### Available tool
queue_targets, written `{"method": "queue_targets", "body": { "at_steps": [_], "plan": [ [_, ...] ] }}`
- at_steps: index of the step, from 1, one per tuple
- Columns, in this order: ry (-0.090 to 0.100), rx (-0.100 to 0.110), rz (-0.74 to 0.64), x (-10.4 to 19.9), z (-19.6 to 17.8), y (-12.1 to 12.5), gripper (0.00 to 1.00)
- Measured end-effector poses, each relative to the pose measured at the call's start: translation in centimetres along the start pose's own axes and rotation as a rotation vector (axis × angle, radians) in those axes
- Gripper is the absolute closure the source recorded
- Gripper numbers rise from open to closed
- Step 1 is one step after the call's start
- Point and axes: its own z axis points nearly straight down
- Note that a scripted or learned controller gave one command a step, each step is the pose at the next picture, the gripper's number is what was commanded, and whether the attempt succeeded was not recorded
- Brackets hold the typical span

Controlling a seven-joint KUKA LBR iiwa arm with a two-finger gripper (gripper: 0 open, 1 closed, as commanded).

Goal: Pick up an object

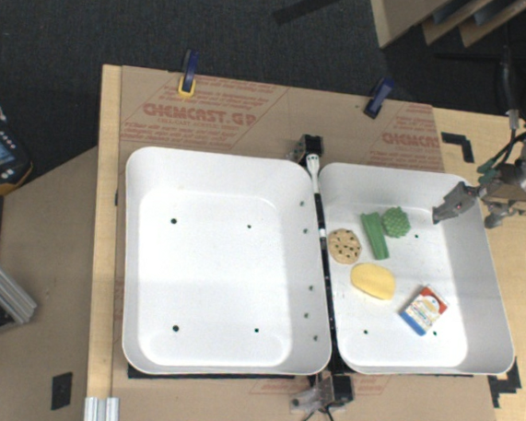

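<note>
The right bin holds several objects. A round brown cookie lies near its left wall. Beside it are a flat green bar and a bumpy green piece. A yellow lemon-like lump sits lower down, and a small white, red and blue box lies to its right. My gripper hovers over the bin's upper right corner, to the right of the green pieces. It is open, with nothing between its fingers.
The left bin lies beside the right one, with a black divider strip between them. Both rest on a cardboard sheet held by two clamps at the back. Wooden boards stick in at the top right.
</note>
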Motion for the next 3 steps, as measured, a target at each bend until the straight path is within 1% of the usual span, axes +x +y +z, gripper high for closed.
{"method": "queue_targets", "body": {
  "at_steps": [1, 2, 3],
  "plan": [
    [0.004, 0.004, -0.007, 6.1, 15.7, 5.6, 0.00],
    [0.003, 0.004, -0.003, 9.7, 14.9, 4.2, 0.00],
    [0.001, 0.001, 0.000, 9.4, 13.9, 4.3, 1.00]
  ]
}}
